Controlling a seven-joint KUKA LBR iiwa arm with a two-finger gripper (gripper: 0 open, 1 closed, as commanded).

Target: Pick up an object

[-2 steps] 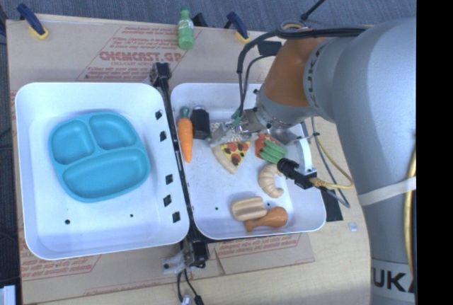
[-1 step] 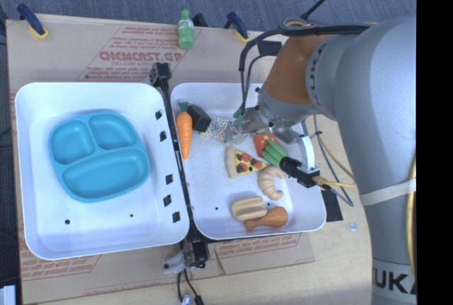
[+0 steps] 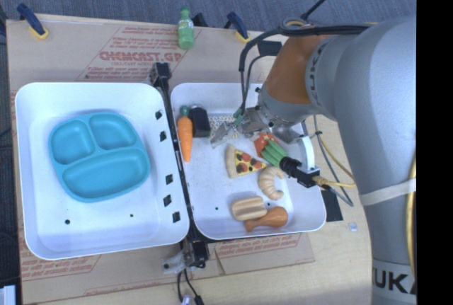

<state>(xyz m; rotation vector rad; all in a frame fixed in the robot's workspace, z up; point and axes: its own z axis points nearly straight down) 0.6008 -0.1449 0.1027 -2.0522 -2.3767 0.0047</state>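
The right white bin (image 3: 212, 219) holds toy food: an orange carrot (image 3: 185, 136) by its left wall, a pizza slice (image 3: 243, 162), a croissant (image 3: 271, 184), a hot dog bun (image 3: 247, 207), a drumstick (image 3: 270, 219) and a red and green piece (image 3: 270, 148) under the arm. A black block (image 3: 199, 121) lies beside the carrot's top. My gripper (image 3: 228, 129) hangs low over the bin's upper middle, just right of the black block and above the pizza slice. Nothing is visibly held between its silvery fingers.
The left white bin (image 3: 35, 226) carries a blue divided plate (image 3: 99, 155). A green bottle (image 3: 185, 29) stands on the cardboard behind the bins. Blue clamps (image 3: 32, 20) grip the bench's far edge. The arm's grey body covers the right side.
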